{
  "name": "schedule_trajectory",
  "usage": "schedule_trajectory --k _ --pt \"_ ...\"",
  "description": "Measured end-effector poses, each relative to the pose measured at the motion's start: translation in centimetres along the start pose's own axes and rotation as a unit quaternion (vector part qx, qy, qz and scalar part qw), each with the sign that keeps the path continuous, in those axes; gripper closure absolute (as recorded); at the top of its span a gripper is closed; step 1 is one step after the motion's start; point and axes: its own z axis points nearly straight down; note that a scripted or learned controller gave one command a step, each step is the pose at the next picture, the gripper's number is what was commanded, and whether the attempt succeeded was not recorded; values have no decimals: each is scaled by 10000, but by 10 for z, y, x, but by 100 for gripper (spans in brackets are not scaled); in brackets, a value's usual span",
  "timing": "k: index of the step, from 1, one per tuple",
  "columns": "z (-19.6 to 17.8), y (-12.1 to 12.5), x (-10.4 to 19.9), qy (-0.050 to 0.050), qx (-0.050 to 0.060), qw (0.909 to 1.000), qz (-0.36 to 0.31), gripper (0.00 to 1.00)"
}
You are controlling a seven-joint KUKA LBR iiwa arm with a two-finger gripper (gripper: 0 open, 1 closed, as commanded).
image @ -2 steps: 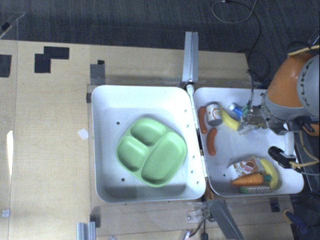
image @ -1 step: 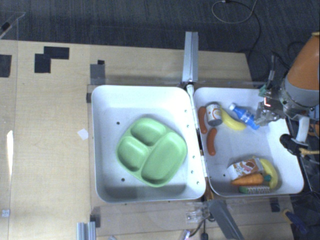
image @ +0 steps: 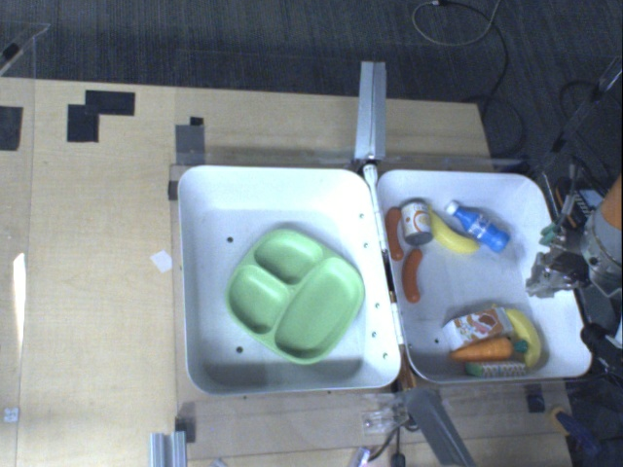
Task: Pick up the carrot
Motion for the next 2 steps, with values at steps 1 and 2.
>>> schedule_trajectory --k 1,2 --pt "-11 2 1 1 -21 10000 -18 100" --pt "-22 3 2 2 -43 10000 -38 100"
